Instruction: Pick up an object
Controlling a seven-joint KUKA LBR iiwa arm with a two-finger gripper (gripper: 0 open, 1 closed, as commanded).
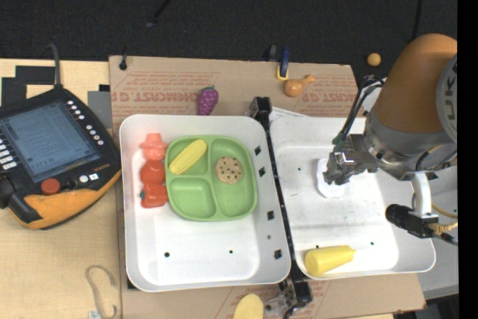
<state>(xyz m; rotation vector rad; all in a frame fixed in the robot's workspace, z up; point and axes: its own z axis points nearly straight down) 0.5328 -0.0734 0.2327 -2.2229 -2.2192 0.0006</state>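
Note:
My gripper (335,174) is low in the right bin (299,160), its tip over a small white object (331,186) near the bin's middle. A yellow wedge-shaped piece (327,259) lies at the front of the right bin. In the left bin (194,250) a green divided plate (211,179) holds a yellow corn cob (186,155) and a cookie (229,170). A red figure-shaped toy (153,172) lies beside the plate on its left.
A purple grape toy (208,99) and an orange pear-like toy (297,85) lie on the cardboard behind the bins. A teach pendant (52,153) sits on the bench at left. Another yellow object (249,306) rests in front of the bins.

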